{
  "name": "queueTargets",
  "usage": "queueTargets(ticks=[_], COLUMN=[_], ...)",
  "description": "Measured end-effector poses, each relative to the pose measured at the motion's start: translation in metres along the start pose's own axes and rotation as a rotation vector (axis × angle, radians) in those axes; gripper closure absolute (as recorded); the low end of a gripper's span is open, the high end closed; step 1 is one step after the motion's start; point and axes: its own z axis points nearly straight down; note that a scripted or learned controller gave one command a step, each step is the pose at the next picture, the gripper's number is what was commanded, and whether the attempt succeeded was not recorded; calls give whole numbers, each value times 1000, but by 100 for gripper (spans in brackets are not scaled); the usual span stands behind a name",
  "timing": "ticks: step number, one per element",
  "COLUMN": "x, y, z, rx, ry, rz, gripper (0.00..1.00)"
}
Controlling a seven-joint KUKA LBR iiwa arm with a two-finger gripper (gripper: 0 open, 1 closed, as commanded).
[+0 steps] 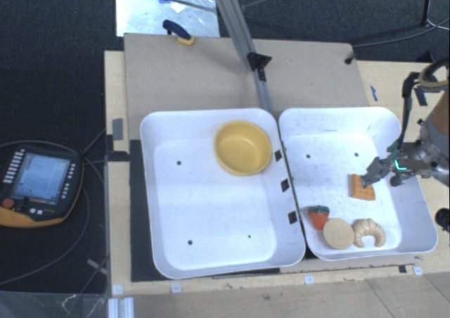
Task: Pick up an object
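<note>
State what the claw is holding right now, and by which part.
It cannot be told. The claw sits at the orange waffle piece's upper edge in the right bin, but a grip isn't visible.

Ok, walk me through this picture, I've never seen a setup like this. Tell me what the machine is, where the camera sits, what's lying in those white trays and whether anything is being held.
One camera, fixed above a bench, looks down at a slant. The machine is a robot arm reaching in from the right; its gripper is a two-finger claw for picking things up.

Two shallow white bins sit side by side. The left bin holds a yellow bowl near its far right corner. The right bin holds an orange waffle-like square, a small red toy with a green top, a round tan disc and a toy croissant.

The gripper hangs just above the orange square. I cannot tell whether it is gripping it.
</note>
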Motion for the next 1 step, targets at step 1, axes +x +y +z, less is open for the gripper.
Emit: queueTargets(ticks=[1], x=[0], y=[0], z=[0], rx=[-1], ry=[0], rz=[0], gripper=[0])
